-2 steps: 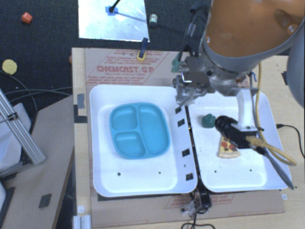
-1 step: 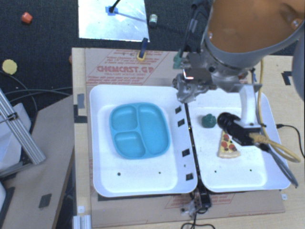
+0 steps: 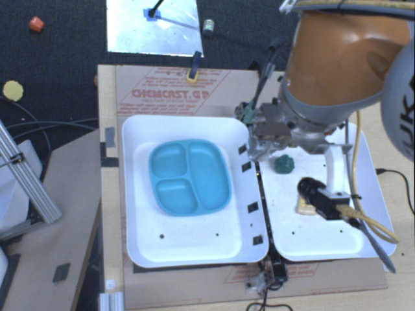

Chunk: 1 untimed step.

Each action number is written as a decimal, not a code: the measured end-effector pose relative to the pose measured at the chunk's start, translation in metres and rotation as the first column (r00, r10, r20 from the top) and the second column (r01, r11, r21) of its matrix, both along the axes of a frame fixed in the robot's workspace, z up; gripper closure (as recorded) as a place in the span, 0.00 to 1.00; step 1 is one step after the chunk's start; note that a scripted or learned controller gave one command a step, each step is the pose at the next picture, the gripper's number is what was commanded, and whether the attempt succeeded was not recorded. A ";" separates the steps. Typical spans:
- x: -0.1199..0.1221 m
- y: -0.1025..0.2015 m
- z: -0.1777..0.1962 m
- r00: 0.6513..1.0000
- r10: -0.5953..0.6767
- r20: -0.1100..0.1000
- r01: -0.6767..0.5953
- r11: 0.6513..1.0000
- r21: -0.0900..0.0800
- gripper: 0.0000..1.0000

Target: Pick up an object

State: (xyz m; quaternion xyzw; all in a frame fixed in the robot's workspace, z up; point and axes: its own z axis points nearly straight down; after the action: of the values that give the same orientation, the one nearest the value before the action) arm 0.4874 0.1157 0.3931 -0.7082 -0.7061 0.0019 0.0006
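Looking down from my one fixed camera, I see the arm point(image 3: 350, 50) crowding in from the right, its orange band bulking over the far half of the right bin point(image 3: 324, 241). The gripper point(image 3: 262, 144) sits low at the ridge where the two bins meet, near the right bin's far left corner; I cannot tell how its jaws stand, because the wrist hides them.

A small green object point(image 3: 283, 164) lies just beside the gripper on the right bin's floor, apart from it as far as I can judge. Nearer me, a pale yellow piece point(image 3: 305, 205) lies under a black part of the arm's gear point(image 3: 319, 196). The near strip of that bin is open floor, though a yellow cable point(image 3: 369, 222) trails across its right edge.

The left bin point(image 3: 139, 238) holds a blue divided plate point(image 3: 190, 177), set well inside the walls with free white margin all round, widest on the near side.

Beyond the bins, the cardboard sheet point(image 3: 172, 92) carries red print that I read as "CHEMCAST GP"; smaller lines are too blurred to read.
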 end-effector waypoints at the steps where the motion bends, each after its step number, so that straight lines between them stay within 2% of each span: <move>1: -0.001 0.014 0.022 1.000 0.007 0.007 -0.007 1.000 0.003 1.00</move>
State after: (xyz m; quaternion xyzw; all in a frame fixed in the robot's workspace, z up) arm 0.4868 0.1297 0.4154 -0.7058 -0.7084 -0.0016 -0.0009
